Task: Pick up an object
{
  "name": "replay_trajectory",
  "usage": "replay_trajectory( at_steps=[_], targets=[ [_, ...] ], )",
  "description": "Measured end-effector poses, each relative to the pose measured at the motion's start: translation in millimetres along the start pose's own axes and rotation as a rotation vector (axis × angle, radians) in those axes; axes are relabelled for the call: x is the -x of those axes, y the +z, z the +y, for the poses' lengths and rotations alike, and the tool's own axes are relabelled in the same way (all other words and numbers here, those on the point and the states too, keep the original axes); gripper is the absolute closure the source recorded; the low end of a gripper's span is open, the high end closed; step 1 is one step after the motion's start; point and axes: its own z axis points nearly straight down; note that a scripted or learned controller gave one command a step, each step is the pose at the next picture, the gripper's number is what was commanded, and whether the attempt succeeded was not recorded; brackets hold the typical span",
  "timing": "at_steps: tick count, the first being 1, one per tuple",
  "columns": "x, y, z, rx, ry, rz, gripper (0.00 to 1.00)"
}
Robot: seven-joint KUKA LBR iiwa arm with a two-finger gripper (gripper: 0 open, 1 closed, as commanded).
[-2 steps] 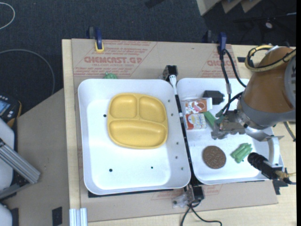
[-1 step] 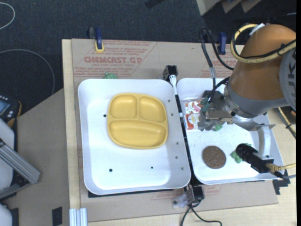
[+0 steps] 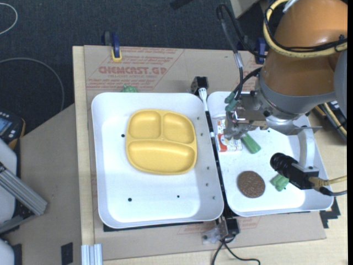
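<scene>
The fingers (image 3: pixel 236 133) hung low over the upper left part of the right bin (image 3: pixel 278 204), pointing down from the grey and orange arm (image 3: pixel 304 48) that filled the upper right of the frame; whether they were open or closed could not be told, and nothing could be seen held between them. Just below and left of them lay a red and white packet (image 3: pixel 223 139), close against the bin's left wall. A green stick (image 3: pixel 252 144) lay tilted just to the lower right of the fingers. Lower in the same bin sat a round brown disc (image 3: pixel 251 184), and to its right, a little apart, a small green block (image 3: pixel 280 183). The left bin (image 3: pixel 110 167) held a yellow divided plate (image 3: pixel 161 141), lying flat in its upper half with three compartments facing up. Both bins rested side by side on a brown cardboard sheet (image 3: pixel 140 65) covering the surface. A blue clamp (image 3: pixel 115 44) gripped the sheet's far edge at upper left
</scene>
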Motion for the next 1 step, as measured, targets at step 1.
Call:
replay_trajectory(
  at_steps=[1],
  targets=[
    [-38.0, -64.7, 0.5, 0.001, 0.001, 0.001, 1.0]
  ],
)
